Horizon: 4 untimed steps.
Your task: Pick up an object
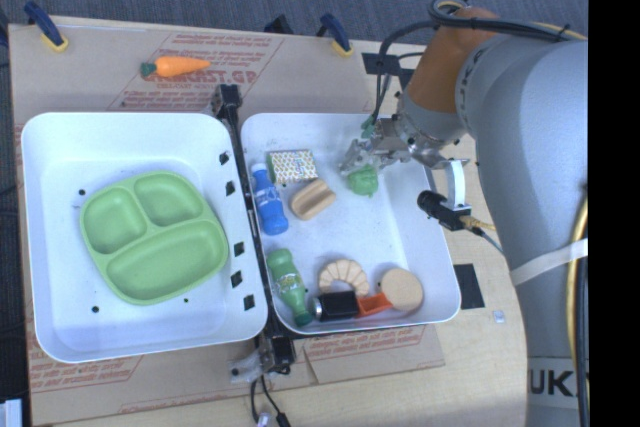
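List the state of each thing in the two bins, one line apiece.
green divided plate: lying flat in the left bin
blue bottle: on its side
green bottle: on its side
patterned box: lying flat
small green object: beneath the gripper

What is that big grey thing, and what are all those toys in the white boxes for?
It's a robot arm, filmed from above, learning to pick things up. Its gripper reaches into the right bin, right above a small green toy. I can't tell if it has grabbed it. That bin also holds a blue bottle, a green bottle, a patterned box and pretend bread pieces. The left bin holds a green divided plate. A toy carrot lies on the cardboard behind.
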Each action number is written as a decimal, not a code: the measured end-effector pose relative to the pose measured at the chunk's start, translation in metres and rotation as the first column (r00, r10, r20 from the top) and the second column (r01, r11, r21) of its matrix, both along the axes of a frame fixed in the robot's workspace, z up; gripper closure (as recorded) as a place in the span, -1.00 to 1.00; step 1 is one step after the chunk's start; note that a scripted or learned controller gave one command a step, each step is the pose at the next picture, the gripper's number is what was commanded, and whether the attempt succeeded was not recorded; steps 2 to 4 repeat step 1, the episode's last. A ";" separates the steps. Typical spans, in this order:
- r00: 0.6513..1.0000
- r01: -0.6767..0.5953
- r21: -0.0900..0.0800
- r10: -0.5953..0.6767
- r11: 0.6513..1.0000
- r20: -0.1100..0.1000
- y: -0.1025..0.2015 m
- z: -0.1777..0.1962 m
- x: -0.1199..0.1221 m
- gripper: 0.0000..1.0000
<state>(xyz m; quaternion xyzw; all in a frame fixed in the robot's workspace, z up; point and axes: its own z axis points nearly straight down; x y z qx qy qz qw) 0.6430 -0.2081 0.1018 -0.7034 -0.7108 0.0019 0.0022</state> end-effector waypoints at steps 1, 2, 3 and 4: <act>1.000 0.004 0.000 -0.004 1.000 0.005 0.037 0.090 -0.016 1.00; 1.000 0.004 0.000 -0.004 1.000 0.005 0.037 0.090 -0.016 1.00; 1.000 0.004 0.000 -0.004 1.000 0.005 0.037 0.090 -0.016 1.00; 1.000 0.004 0.000 -0.004 1.000 0.005 0.037 0.090 -0.016 1.00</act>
